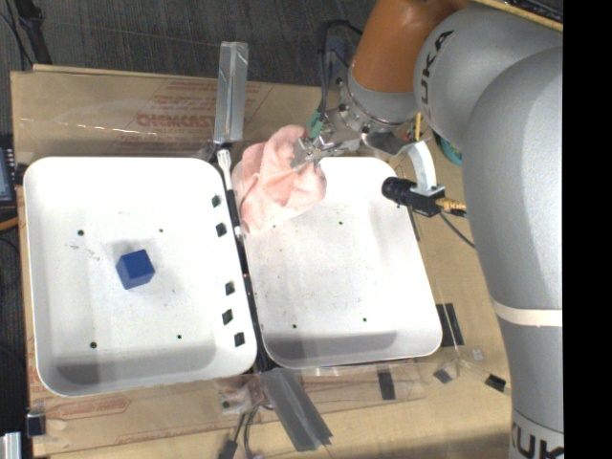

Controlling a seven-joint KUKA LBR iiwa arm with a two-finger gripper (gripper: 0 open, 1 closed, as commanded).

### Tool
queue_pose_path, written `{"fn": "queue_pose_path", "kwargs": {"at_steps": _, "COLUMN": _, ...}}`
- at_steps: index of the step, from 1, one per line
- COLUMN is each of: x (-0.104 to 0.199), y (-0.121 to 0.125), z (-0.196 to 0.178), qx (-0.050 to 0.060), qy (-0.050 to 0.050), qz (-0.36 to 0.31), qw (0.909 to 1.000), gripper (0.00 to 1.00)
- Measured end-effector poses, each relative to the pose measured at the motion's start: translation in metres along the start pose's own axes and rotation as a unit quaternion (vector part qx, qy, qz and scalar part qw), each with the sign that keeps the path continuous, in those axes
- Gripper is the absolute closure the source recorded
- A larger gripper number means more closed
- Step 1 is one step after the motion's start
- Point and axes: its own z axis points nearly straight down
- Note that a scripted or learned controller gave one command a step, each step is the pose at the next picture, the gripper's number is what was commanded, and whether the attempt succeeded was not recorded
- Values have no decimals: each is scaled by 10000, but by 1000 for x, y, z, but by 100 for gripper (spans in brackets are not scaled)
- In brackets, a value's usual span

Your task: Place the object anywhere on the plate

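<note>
One crumpled pink cloth (277, 182), soft, light, floppy; heaped at right white bin (382, 338) far-left corner, draped on rim. Pincer (318, 149) pinching its upper fold, I judge best hold there. Blue cube (135, 268) in left bin (57, 371).

Your arm (507, 161) comes in from the right, its thick grey body filling that side from the lower corner up to the top. The orange band (392, 36) sits above the wrist near the top centre, and the wrist leans down and to the left from there. Your claw (314, 151) hangs at the end of it, low and pointing left-downward. Dark cables run beside the wrist on its left.
</note>
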Motion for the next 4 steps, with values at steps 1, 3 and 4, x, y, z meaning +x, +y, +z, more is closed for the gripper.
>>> {"fn": "queue_pose_path", "kwargs": {"at_steps": 1, "x": 43, "y": 6, "z": 8, "qx": 16, "qy": 5, "qz": -2007, "qw": 9797, "gripper": 100}}
{"fn": "queue_pose_path", "kwargs": {"at_steps": 3, "x": 143, "y": 22, "z": -12, "qx": 6, "qy": 2, "qz": -5707, "qw": 8211, "gripper": 100}}
{"fn": "queue_pose_path", "kwargs": {"at_steps": 4, "x": 194, "y": 29, "z": -18, "qx": -4, "qy": -7, "qz": -6033, "qw": 7975, "gripper": 100}}
